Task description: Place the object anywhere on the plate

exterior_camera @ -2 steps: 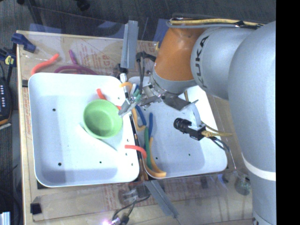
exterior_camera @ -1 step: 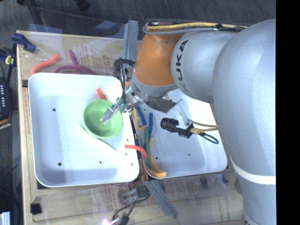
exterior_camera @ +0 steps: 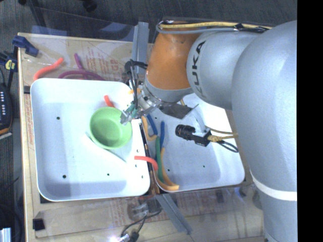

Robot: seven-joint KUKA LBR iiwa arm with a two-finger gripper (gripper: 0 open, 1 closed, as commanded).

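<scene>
A round green plate point(exterior_camera: 107, 129) lies in the left bin point(exterior_camera: 60, 160), right of its middle. My gripper point(exterior_camera: 127, 116) hangs over the plate's upper right rim, reaching in from the right. I cannot make out anything held in it. A small orange-red piece point(exterior_camera: 108, 101) lies just behind the plate. A curved red piece point(exterior_camera: 145, 160) rests across the rims where the two bins meet.
The right bin point(exterior_camera: 212, 170) holds long thin pieces along its left wall: blue point(exterior_camera: 161, 131), green point(exterior_camera: 158, 153) and yellow-orange point(exterior_camera: 169, 185). On the bench behind the left bin lie an orange strip point(exterior_camera: 48, 69) and a purple hose point(exterior_camera: 81, 74).
</scene>
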